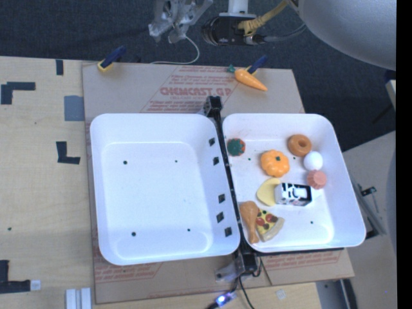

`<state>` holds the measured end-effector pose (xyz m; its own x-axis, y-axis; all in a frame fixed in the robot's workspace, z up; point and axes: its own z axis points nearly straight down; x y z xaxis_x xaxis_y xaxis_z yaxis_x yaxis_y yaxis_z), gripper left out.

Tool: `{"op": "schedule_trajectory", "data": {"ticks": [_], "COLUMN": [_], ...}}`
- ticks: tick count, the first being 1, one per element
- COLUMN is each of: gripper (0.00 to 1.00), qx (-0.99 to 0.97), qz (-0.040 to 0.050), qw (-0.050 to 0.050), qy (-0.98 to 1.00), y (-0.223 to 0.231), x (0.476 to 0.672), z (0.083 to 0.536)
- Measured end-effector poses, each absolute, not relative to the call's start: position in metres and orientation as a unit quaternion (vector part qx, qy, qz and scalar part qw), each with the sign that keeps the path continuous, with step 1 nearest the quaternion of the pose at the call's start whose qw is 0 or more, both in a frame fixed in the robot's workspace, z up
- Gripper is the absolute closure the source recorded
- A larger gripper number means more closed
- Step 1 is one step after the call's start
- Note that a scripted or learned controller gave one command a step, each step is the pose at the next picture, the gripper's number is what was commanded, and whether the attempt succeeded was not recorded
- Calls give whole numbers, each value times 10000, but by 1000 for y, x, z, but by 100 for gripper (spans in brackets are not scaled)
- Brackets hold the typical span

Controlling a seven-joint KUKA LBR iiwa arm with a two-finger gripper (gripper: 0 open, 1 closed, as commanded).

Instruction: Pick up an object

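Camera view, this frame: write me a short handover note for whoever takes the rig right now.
Pincer: high at the top of the view, beyond the bins, over the dark floor; nothing seen between its fingers; open or shut is unclear.
Things: all in the right bin: doughnut, white ball, orange pumpkin, green ball, pink piece, black-and-white block, pizza slice. A toy carrot lies on the cardboard outside the bins.
Done: no pick yet.
Left: descend over the right bin, grasp one object, lift.
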<state>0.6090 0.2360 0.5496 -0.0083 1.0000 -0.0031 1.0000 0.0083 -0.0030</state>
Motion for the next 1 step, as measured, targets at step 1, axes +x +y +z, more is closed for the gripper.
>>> {"op": "schedule_trajectory", "data": {"ticks": [1], "gripper": [100], "qx": [7077], "qz": [-84], "qw": [-32], "qy": [7064], "y": [214], "x": [631], "z": [374]}}
